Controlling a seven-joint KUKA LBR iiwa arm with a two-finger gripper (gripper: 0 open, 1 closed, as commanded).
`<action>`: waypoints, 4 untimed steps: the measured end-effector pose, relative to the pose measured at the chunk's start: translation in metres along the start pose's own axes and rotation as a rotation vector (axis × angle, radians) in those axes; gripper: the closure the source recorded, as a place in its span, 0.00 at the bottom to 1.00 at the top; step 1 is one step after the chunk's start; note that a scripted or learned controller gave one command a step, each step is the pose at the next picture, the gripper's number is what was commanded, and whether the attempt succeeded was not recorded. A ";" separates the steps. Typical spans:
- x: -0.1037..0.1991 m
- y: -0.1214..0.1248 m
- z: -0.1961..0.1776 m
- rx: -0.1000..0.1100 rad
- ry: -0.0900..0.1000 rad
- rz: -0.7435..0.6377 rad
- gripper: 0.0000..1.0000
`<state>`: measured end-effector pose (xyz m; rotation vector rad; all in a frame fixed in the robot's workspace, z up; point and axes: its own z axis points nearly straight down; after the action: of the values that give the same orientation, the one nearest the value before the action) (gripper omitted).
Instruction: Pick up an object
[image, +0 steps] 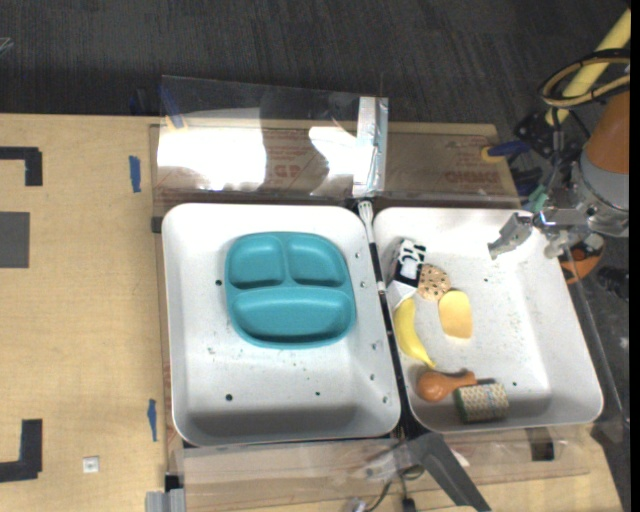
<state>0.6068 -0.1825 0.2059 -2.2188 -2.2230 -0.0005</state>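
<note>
Camera view: the gripper (528, 232), fingers spread and holding nothing, hovers over the right bin's (560, 330) upper right, well apart from the banana (411, 337) lying along its left wall.

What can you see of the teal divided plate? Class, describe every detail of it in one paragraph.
The teal divided plate is a rounded rectangle with soft corners, seemingly of smooth matt plastic. Raised ridges split it into three compartments: two smaller ones at the far side and one wide one nearer the camera. It lies flat, right way up, about the middle of the left white bin, resting on the bin's speckled floor, with nothing else touching it.
</note>
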 end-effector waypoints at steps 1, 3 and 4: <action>0.069 -0.026 0.062 0.004 0.002 -0.105 0.00; 0.090 0.000 0.089 -0.028 -0.007 -0.334 0.00; 0.073 0.067 0.098 -0.014 0.001 -0.310 0.00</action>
<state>0.6740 -0.1095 0.1082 -1.8549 -2.5461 -0.0165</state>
